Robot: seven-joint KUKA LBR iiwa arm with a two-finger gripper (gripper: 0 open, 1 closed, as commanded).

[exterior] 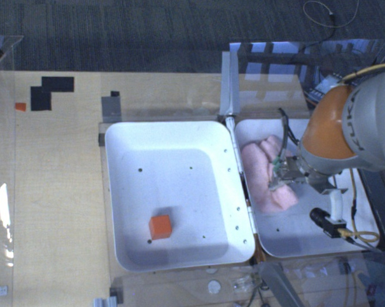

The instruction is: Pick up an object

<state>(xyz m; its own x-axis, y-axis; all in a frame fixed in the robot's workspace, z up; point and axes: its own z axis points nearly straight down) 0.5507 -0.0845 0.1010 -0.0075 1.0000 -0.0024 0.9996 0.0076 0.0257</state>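
right bin (292, 244): landmark for everything below. Shallow white tray, right-hand one of the pair on the table (60, 187).
pink object (264, 172): soft, lumpy, looks like a folded cloth or plush. Lies in the right bin, against its left wall, running from near the far edge toward the middle. Likely pick target since the arm is parked over it.
gripper (284, 172): down inside the right bin, at the pink object's right edge, touching or nearly touching it. Open or closed: cannot tell, the wrist hides that part at this angle. Not calling it a grasp, nothing shows the object lifted.
arm (363, 126): comes in over the right bin's right side, orange band high above the bin, wrist tipped down and toward the left wall. Reads as a top-down reach at the object's side, not its centre.
why that pose: judgement only, an edge approach on a soft thing beside a wall leaves little room on the wall side.
left bin (124, 184): directly left of the right bin, sharing the divider.
orange cube (161, 227): in the left bin, well apart from the right bin, near-left area of the floor. Untouched, alternative target.
cable (349, 232): loops off the wrist over the right bin's near-right corner.
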